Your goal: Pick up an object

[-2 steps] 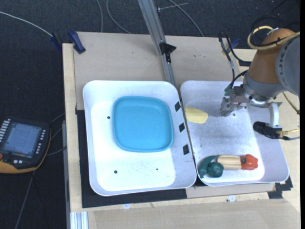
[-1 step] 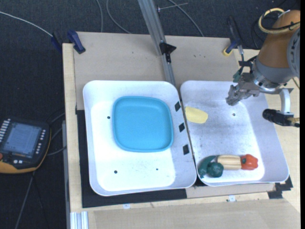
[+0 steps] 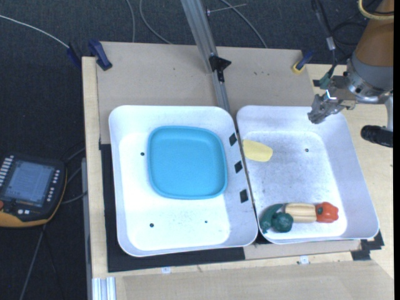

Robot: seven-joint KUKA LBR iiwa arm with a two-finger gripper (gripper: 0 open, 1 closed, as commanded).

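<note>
The right bin (image 3: 350, 167) holds a pale yellow piece (image 3: 257, 150) near its upper left wall. Along its front edge lie a dark green lump (image 3: 277, 220), a tan cylinder (image 3: 300, 212) and a red piece (image 3: 327, 212) in a row. A blue square plate (image 3: 187, 162) rests in the left bin (image 3: 128, 186). My gripper (image 3: 319, 114) hangs over the right bin's far right corner, well away from every object, with nothing seen between its fingers.
A metal pole (image 3: 201, 30) slants down to the gap between the bins. Blue and yellow clamps (image 3: 100, 55) hold the board's far corners. A teach pendant (image 3: 28, 189) lies off the bench at the left. Cables run over the dark floor.
</note>
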